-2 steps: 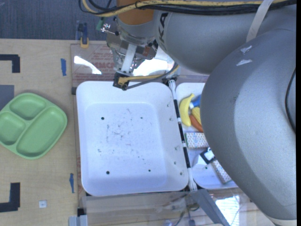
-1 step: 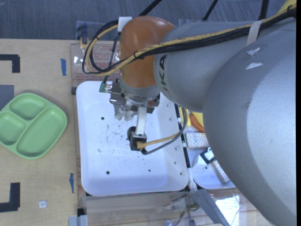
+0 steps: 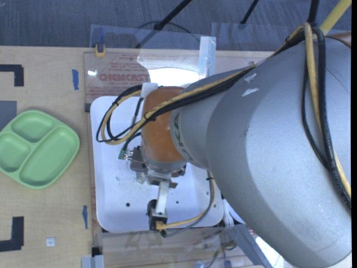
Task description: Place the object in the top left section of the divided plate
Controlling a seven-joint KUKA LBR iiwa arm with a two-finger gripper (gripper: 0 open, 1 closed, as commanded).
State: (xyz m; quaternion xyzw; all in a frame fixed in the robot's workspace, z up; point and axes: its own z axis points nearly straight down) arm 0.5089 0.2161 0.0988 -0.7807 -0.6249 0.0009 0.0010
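A light green divided plate [image 3: 39, 148] lies on the wooden bench at the far left, outside the bin. It has two small sections on its upper left side and one long section on its lower right. My gripper [image 3: 152, 175] points straight down over the middle of the white bin [image 3: 109, 205], well to the right of the plate. The wrist and the orange band [image 3: 159, 130] cover it from above. The big grey arm hides the bin's right half and whatever lies there.
A clear plastic sheet with red lettering [image 3: 117, 74] lies behind the bin. Blue tape marks [image 3: 75, 79] and black tape corners [image 3: 15, 74] sit on the bench. A few small dark specks [image 3: 128, 205] dot the bin floor. Open bench surrounds the plate.
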